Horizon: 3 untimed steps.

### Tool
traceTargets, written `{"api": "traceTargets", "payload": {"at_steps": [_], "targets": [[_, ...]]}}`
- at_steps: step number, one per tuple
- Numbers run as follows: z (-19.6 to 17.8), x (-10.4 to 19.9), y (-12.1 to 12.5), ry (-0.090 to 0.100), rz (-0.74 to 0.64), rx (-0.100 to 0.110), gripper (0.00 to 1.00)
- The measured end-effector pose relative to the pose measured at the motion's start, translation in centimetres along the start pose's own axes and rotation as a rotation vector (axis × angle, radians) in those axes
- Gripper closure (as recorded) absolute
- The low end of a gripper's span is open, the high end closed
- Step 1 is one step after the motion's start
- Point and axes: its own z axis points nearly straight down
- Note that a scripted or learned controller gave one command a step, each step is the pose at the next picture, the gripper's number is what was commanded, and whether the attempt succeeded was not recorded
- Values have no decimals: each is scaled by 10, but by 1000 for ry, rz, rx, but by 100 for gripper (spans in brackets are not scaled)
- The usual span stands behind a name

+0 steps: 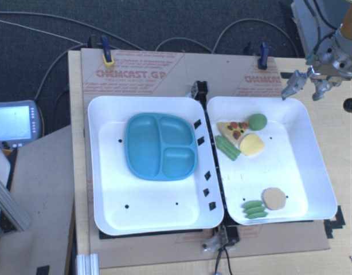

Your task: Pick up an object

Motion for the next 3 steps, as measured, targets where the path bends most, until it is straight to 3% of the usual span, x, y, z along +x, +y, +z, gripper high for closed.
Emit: {"api": "traceTargets", "payload": {"at_steps": [1, 3], "targets": [[-9, 1, 2, -3, -3, -14, 0], [108, 6, 10, -2, -5, -11, 0]]}}
